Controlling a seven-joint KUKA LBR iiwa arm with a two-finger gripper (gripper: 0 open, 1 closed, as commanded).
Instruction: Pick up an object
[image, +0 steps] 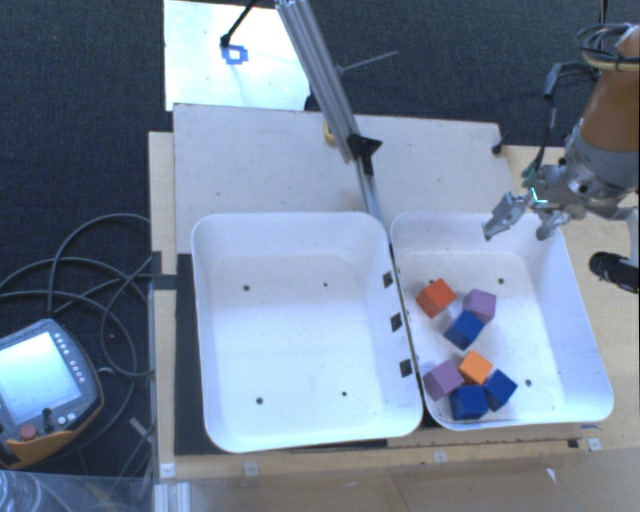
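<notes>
Now | pincer (521, 222) apart, bare | cubes (466, 355): orange, purple, blue, clustered in right bin (580, 300)

teach pendant (40, 390), coiled cables (95, 270), metal pole (325, 85)

You are looking at a robotics lab. The two white bins (300, 330) sit on a plain wooden bench (420, 150) over dark carpet (80, 100). Left of the bins, a teach pendant (45, 385) with its looped cables (100, 270) lies on the floor; behind them stands a slanted metal pole (325, 80).
</notes>
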